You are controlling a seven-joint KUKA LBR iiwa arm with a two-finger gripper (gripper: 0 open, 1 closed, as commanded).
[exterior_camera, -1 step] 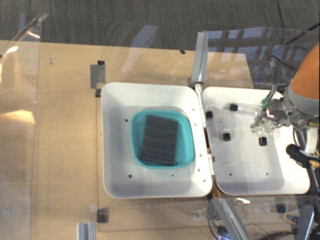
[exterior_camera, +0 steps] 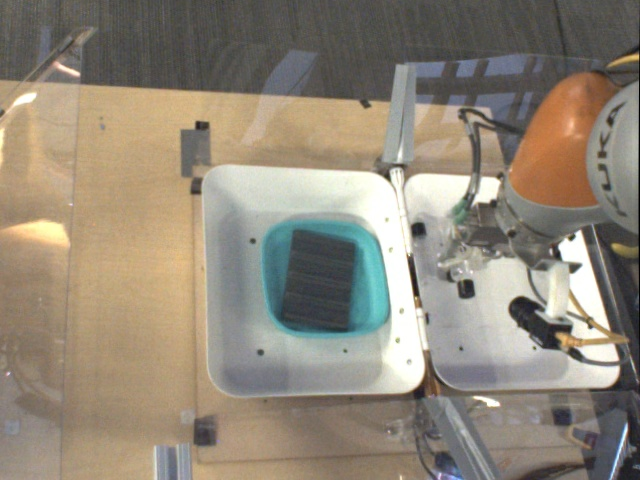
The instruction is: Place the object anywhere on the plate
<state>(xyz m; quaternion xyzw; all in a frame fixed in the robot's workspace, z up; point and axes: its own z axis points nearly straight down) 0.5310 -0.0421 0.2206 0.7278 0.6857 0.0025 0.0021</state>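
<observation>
Lying on the teal plate (exterior_camera: 372, 268) in the left bin (exterior_camera: 230, 268), the dark block (exterior_camera: 320, 279) is looking placed; the gripper (exterior_camera: 462, 268) is hovering over the right bin (exterior_camera: 500, 358), grip state unclear, likely needing only retreat.

The dark grey, ribbed rectangular block (exterior_camera: 320, 279) lies flat on the teal, square plate with rounded corners (exterior_camera: 372, 308). Its long axis runs roughly top to bottom in the camera view, tilted slightly so the upper end leans right. Parallel ridges cross its upper face. The block sits near the middle of the plate, with teal rim visible on all sides. The plate rests flat on the floor of the left shallow white bin (exterior_camera: 230, 268), about central
</observation>
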